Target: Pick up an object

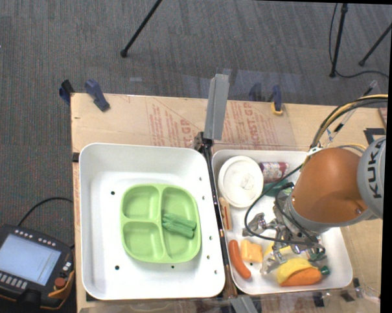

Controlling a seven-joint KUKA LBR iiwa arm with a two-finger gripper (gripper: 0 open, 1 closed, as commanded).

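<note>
**Currently: gripper low over right bin, nothing held**

Presently the gripper (284, 248) sits low in the right bin (343, 251), among the toy food at its near end. Its fingers (271, 261) stand spread, with nothing seen between them.

Nearest candidates: a yellow piece (289, 269) and a carrot (302, 277), touching each other just beside the fingertips; a cheese wedge (251, 252) and a hot dog (239, 259) lie to their left. All appear to be light, stiff plastic, likely smooth and prone to slip. Judgement: grip the yellow piece across its narrow width, clear of the carrot.

A white plate (241, 180) and a small can (274, 169) lie at the far end. In the left bin (98, 174), a green tray (141, 229) carries a green piece (179, 224).

Legible writing: "KU" on the arm (371, 176). Red print on the board (171, 122) is unreadable.
</note>
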